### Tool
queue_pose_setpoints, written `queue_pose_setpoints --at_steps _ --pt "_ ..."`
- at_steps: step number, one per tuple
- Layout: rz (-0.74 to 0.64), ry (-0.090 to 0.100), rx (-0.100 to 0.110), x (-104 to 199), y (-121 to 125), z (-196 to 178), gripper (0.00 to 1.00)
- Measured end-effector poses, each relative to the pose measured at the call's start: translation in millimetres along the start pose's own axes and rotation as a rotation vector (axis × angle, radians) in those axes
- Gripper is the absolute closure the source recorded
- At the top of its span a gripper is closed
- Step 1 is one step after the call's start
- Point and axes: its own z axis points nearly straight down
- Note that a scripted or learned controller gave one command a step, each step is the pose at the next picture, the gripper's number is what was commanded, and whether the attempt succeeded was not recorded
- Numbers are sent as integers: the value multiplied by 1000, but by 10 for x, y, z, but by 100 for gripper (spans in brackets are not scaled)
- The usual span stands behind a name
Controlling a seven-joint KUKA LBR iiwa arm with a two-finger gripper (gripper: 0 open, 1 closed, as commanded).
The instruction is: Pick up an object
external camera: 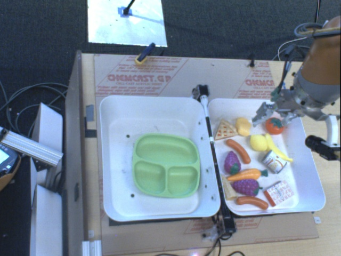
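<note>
The right bin (311, 183) holds several toy foods. Among them are a red tomato (275, 126), a yellow lemon (258, 142), a banana (279, 149), a wedge sandwich (225, 129), a sausage (238, 150), a purple eggplant (232, 161), a carrot (246, 175), grapes (245, 186) and a small can (273, 162). My gripper (275, 116) hangs over the bin's far right part, just above the tomato. Its fingers are open, one on each side of the tomato, with nothing held between them.
The left bin (120, 121) carries a green divided plate (167, 165). A red-and-white box (280, 192) and a second sausage (252, 201) lie near the right bin's front edge. A black clamp bar (210, 137) runs between the bins.
</note>
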Motion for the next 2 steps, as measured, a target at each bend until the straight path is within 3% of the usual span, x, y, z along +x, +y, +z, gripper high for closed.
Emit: queue_pose_setpoints --at_steps 1,2 --pt "-1 1 3 357 611 1047 0" --pt "0 -1 -4 318 601 1444 0"
